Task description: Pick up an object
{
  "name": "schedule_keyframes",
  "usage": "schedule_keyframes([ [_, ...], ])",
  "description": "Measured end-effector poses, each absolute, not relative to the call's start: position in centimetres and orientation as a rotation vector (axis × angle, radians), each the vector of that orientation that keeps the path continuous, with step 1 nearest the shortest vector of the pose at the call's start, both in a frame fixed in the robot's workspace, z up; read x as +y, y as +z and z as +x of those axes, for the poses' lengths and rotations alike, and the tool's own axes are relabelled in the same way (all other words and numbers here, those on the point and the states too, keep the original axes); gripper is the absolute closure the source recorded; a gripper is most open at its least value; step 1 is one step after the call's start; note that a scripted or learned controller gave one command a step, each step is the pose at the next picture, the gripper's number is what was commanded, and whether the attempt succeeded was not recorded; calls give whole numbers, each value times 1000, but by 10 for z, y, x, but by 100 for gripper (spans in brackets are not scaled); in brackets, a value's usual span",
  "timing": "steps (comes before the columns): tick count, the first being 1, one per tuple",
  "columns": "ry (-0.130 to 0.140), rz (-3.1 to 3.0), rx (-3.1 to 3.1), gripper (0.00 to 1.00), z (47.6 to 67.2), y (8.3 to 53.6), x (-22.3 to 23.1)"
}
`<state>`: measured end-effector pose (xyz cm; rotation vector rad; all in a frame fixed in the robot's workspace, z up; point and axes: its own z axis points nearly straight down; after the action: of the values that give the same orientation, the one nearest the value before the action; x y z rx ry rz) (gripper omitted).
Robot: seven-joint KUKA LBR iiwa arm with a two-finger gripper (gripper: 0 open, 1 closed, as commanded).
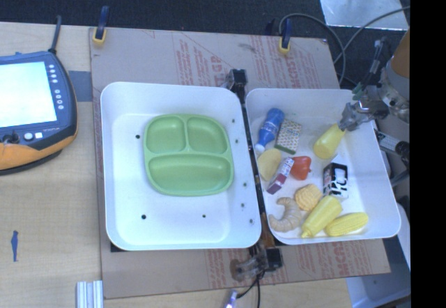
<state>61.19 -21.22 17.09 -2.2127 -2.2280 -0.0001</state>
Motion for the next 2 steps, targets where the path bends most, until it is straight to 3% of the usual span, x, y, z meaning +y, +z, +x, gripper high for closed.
schedule_keyframes([
  [1, 5, -2216, -2223, 100, 595, 164, -201],
  [2, 5, -2216, -2223, 0, 595, 164, -201],
])
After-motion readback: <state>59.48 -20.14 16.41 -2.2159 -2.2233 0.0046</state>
